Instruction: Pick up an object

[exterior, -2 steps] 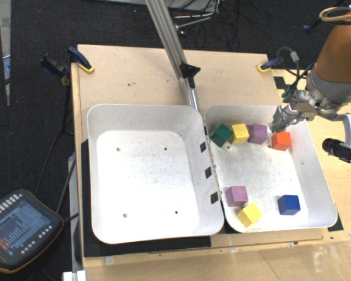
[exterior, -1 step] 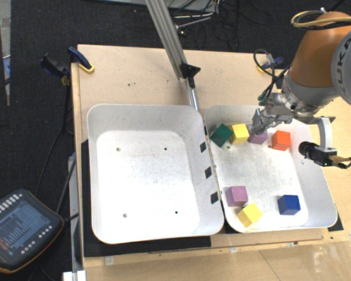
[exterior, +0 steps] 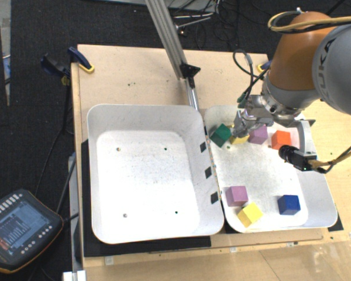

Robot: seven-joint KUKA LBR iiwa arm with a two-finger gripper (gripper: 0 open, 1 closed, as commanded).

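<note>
Nearest the camera in the right bin (exterior: 316, 215) lay a yellow block (exterior: 250, 213), a purple block (exterior: 237, 195) and a blue block (exterior: 288, 204). Farther back, the gripper (exterior: 244, 127) hung low among a green block (exterior: 220, 135), a pink block (exterior: 258, 134) and an orange block (exterior: 281, 139); whether its jaws were open couldn't be told. "KUKA" lettering partly showed on the arm (exterior: 316, 57).

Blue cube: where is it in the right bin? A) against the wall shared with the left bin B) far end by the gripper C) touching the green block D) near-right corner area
D. The blue cube sits alone toward the near-right part of the right bin, right of the yellow block, well apart from the green block near the gripper.
</note>
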